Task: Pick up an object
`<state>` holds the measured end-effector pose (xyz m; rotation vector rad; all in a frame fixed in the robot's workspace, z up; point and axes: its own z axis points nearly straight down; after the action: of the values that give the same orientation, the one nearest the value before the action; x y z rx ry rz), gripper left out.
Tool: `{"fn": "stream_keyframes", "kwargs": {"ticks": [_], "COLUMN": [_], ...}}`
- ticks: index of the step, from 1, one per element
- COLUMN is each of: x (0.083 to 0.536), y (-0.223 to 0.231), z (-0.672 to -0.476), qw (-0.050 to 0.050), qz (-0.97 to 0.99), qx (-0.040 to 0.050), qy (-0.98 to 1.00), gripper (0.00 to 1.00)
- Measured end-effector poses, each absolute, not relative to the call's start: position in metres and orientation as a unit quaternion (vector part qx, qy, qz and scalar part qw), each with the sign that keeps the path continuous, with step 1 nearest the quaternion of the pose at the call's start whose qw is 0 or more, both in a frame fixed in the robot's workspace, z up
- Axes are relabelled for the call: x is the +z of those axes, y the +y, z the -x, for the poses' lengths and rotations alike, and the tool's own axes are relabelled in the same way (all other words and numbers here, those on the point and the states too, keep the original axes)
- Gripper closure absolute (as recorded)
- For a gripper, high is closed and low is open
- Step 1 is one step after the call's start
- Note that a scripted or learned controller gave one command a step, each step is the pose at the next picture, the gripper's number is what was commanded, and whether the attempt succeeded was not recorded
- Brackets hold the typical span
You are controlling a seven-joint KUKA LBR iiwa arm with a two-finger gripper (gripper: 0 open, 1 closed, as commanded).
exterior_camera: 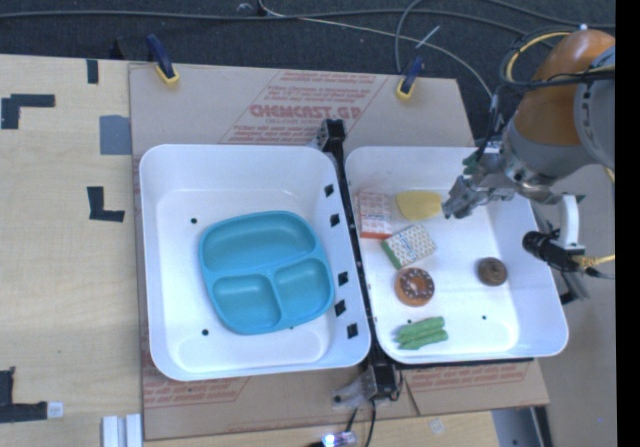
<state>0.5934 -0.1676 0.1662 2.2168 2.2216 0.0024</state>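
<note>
Arm comes in from the right, gripper low over the right bin at its far side, just right of the yellow piece and maybe touching its edge. Can't tell if the claw is apart or together, and nothing is visibly between its tips. Right bin contents: yellow piece far-centre; red-and-white packet just left of it by the divider; green-checked packet nearer, beside both; donut just near of that; green beans nearest the front edge; brown ball off to the right, well apart from the rest. Left bin holds a blue divided plate, lying flat, roughly centred. Both bins sit on cardboard held by two clamps at the far edge.
</note>
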Motion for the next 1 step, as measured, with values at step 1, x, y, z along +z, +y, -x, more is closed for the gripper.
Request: {"fn": "stream_keyframes", "kwargs": {"ticks": [1], "x": [0.2196], "y": [-0.1676], "z": [-0.5947], "qw": [0.002], "qz": [-0.707], "qx": [0.0011], "qy": [0.708], "gripper": [1.0]}}
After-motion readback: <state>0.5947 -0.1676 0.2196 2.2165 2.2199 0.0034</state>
